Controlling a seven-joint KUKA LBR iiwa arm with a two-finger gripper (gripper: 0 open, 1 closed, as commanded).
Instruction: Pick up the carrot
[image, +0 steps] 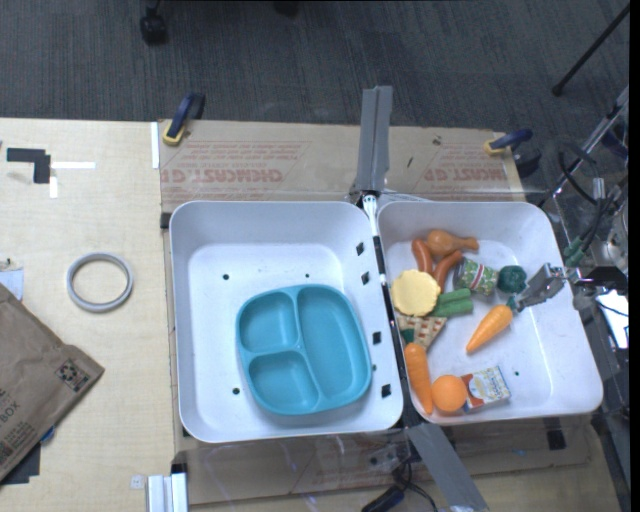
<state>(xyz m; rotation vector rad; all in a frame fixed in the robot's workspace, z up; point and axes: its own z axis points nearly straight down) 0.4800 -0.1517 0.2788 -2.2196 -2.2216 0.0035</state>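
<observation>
The claw (537, 288) reaches in from the right edge at a slant, its two thin metal fingers (545, 275) pointing down and leftward (a narrow gap seems to part them); the arm behind it is hard to make out

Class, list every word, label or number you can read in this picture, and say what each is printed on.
"CHEMCAST GP", seen upside down and in red, repeated on the brown protective sheet behind the bins.
"BOX", on the brown cardboard at the left edge.
Small carton beside the orange: print too small to read.
Labelled can in the right bin: blurred, unreadable.
</observation>
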